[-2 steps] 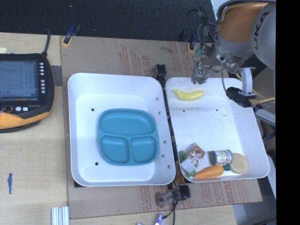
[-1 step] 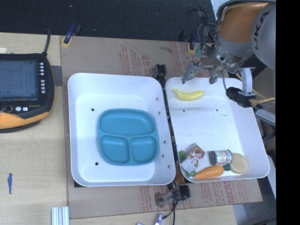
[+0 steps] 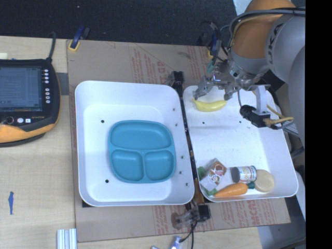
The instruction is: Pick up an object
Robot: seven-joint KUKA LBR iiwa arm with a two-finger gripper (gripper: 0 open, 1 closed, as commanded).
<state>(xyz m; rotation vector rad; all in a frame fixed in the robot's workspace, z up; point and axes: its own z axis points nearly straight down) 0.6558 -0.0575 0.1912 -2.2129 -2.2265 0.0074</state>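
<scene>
1. The banana (image 3: 210,106) lay on the floor at the far end of the right bin (image 3: 270,154), its long axis across the bin's width.
2. The gripper (image 3: 214,92) hung just above it, fingers (image 3: 202,88) spread toward the fruit's two ends, pinching nothing.
3. Judged so, closing would squeeze lengthwise; turning the wrist seemed wiser.

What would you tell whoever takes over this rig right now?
Gripper: open, fingers spread just above the banana in the far left corner of the right bin; not closed on it.
Other things: carrot, small carton, bottle and round beige piece along that bin's near edge; blue divided plate in the left bin.
Done: approach to the banana.
Left: close, lift, check the grasp.
</scene>
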